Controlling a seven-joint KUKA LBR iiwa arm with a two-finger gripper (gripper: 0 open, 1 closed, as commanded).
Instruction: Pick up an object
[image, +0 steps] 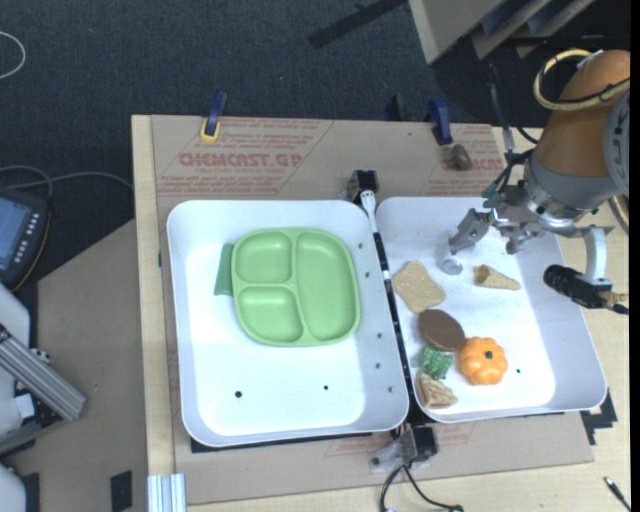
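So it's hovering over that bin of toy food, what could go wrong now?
1. The gripper hangs over bare bin floor between the bread slice and the small wedge; going straight down, it would probably close on nothing.
2. The brown disc, pumpkin and green piece lie crowded together, so a grab there might shove neighbours aside.
3. The bread lies flat, so it may slip out.

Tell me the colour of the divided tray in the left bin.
Light green, seen in the camera view: the divided tray has three compartments.
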